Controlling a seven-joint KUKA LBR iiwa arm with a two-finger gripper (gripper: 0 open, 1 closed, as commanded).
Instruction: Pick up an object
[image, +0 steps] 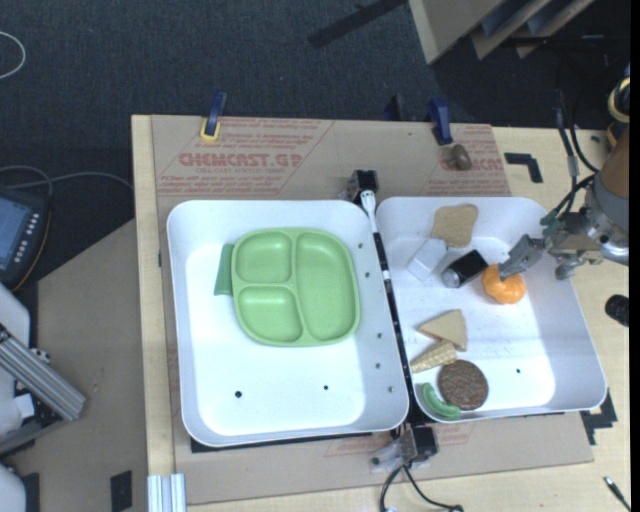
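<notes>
Two white bins (200, 330). One green divided tray (295, 285). One orange fruit (503, 287). One brown cookie (462, 384). Three tan bread pieces (455, 224). One black cylinder (466, 268).

The arm (612, 190) is a rounded body, pale grey to tan, cut off by the frame's right side. Its wrist is a darker grey metal block with small fittings and brackets. Thin black cables (572, 150) run along its far-left side. From the wrist, the gripper (535, 255) is plain grey metal: one slim, flat-sided finger (520, 258) angles out to the left, and a shorter grey piece shows beside it.
</notes>
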